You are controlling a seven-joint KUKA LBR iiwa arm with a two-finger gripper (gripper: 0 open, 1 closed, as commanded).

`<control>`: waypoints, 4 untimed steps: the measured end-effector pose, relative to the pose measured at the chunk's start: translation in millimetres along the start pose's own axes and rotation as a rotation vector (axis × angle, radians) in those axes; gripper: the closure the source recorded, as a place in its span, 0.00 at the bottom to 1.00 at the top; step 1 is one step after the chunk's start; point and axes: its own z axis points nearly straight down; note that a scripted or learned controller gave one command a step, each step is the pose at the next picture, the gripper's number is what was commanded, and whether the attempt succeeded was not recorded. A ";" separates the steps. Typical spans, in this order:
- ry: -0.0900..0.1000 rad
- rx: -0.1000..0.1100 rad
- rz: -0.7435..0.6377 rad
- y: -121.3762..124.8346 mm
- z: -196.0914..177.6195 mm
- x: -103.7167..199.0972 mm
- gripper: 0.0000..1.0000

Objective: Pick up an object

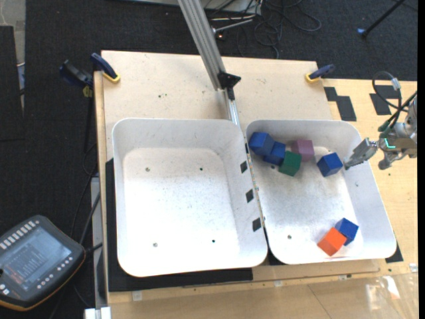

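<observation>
The right bin (372,198) holds several small blocks. Two blue blocks (267,147) sit near its back left, touching a green block (290,164) and a purple block (303,148). A lone blue block (329,164) lies toward the bin's right wall. At the front right, an orange block (331,242) rests against another blue block (346,230). My gripper (359,156) reaches in over the bin's right rim, just right of the lone blue block, with nothing seen in it.
The left bin (126,178) stands beside the right one, with a slanted metal pole (202,35) rising over the gap between them. Clamps (105,68) grip the board's back corners. A teach pendant (33,261) lies at the lower left.
</observation>
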 end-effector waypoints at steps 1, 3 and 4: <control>-0.001 -0.004 -0.001 0.8 -2.3 0.1 0.00; 0.000 0.000 0.002 -2.4 106.0 -1.7 0.00; 0.001 0.001 0.002 -8.6 157.5 7.7 0.00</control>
